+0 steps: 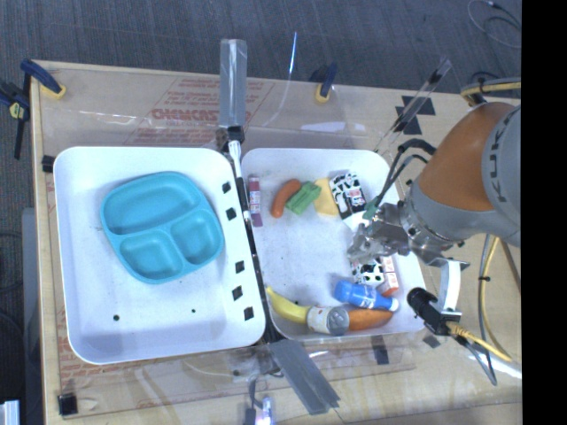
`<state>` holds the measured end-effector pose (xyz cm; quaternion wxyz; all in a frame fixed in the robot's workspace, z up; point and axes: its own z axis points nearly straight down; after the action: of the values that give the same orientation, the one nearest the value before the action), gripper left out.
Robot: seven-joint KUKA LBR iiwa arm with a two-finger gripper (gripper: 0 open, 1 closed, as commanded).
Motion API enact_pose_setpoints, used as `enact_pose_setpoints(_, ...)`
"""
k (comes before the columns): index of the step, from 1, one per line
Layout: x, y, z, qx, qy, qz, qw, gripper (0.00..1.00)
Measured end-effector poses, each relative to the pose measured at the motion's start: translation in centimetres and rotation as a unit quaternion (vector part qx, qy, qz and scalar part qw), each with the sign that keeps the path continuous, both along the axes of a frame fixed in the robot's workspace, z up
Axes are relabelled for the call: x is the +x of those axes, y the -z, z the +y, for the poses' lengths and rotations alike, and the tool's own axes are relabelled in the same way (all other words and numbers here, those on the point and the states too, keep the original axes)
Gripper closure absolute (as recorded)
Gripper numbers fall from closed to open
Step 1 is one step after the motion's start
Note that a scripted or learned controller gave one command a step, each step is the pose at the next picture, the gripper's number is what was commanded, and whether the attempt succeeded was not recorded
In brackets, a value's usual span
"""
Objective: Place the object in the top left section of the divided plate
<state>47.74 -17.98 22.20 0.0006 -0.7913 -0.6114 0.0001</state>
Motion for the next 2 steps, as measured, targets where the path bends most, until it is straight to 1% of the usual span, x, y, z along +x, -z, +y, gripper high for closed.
enact_pose_setpoints(1,-0.1,1.3,12.8,0.0005,-0.069,0.002,0.9976,1.0)
enact_pose_setpoints(2,1.0,-9.5,9.3,0.0,-0.087,0.0,0.9962,1.0)
